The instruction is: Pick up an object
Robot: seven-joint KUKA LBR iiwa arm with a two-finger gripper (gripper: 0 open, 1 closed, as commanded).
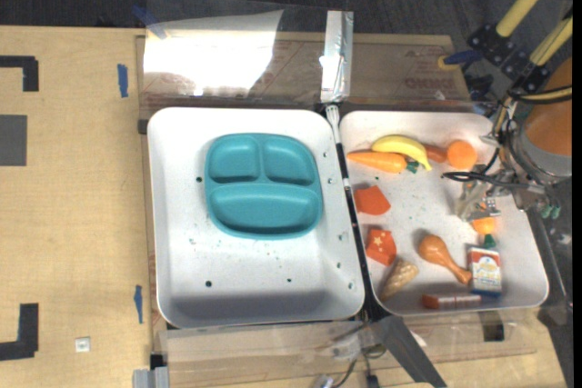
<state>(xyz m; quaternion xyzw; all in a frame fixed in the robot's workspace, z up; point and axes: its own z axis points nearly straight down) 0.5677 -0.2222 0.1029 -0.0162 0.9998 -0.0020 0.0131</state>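
You had the tabletop [64, 195] carrying two white bins side by side. The left bin [182, 286] held a teal divided plate [264, 184] near its centre. The right bin [532, 277] held the loose items: a banana [400, 146] at about 11 o'clock, touching a carrot [377, 162] just below it, and an orange ball [461, 154] at 1 o'clock. Two red pieces [372, 199] [381, 244] sat at 9 o'clock, a drumstick-shaped toy [438, 253] and a small carton [485, 270] toward 5 o'clock, a tan piece [397, 278] at 7 o'clock. The arm [546, 136] reached in at 3 o'clock; its jaws [479, 200] hung over a small orange piece [486, 226], and you could not tell how far apart they stood.
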